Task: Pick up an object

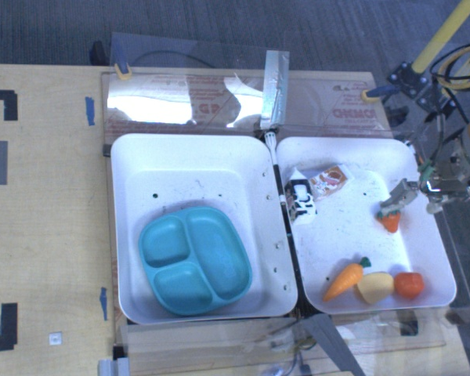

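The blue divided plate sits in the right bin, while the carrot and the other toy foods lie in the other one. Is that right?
Not quite. The camera view shows the blue divided plate in the left bin; the carrot and the other toy foods lie in the right bin.

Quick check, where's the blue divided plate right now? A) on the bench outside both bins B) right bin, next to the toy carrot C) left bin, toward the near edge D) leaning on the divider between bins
C: the blue divided plate lies flat in the left bin, toward its near edge, while the toy carrot sits in the right bin.
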Controlling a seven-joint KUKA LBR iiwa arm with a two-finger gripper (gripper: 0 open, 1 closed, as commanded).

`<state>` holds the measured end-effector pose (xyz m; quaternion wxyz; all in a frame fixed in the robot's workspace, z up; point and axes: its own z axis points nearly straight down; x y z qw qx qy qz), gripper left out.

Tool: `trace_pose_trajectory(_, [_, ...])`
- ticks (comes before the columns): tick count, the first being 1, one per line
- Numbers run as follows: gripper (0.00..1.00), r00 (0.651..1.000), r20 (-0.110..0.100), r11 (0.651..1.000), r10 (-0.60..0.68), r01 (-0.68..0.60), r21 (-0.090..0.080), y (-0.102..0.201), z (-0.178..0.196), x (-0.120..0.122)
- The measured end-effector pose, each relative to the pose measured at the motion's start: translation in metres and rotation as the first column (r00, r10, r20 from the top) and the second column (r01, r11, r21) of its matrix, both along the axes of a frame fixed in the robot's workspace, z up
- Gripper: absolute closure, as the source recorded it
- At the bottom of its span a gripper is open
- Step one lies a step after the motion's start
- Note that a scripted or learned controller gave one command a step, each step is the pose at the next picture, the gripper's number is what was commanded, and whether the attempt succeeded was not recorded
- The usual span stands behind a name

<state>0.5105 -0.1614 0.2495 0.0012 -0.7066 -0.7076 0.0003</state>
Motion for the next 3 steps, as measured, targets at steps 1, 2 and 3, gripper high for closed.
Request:
trace_pose_trajectory(1, [0.0, 0.988, 0.0, 0.988, 0.155, -0.155, 0.0, -0.024, -0.038, -0.015])
trace_pose_trajectory(2, [0.0, 0.979, 0.006, 0.979, 0.206, -0.206, -0.001, -0.045, -0.153, 0.029])
trace_pose_trajectory(3, [0.0, 0.993, 0.005, 0.993, 0.116, -0.116, 0.016, -0.05, -0.16, 0.04])
